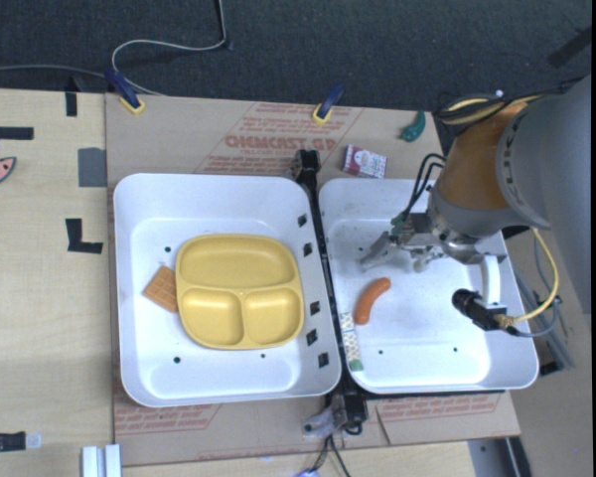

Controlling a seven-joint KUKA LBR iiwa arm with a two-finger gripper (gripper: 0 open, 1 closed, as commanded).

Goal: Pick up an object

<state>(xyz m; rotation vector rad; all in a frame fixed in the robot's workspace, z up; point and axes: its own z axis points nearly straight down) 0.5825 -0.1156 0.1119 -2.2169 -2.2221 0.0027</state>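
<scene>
While the grey arm (536, 157) with its orange band (474, 172) reaches in from the right, the jaws (377, 250) hang low over the upper middle of the right bin (427, 366), pointing left; whether they are spread or pressed together cannot be told, and nothing shows between them. Just below them and apart from them, an orange sausage (371, 299) lies tilted on the bin floor, near the left wall. Across the divider, the left bin (139, 366) holds a yellow three-compartment plate (240, 290), with a brown waffle-like piece (162, 288) poking out from under its left edge. Beyond the bins, a small red packet (363, 161) lies on the cardboard-covered table (179, 132).
</scene>
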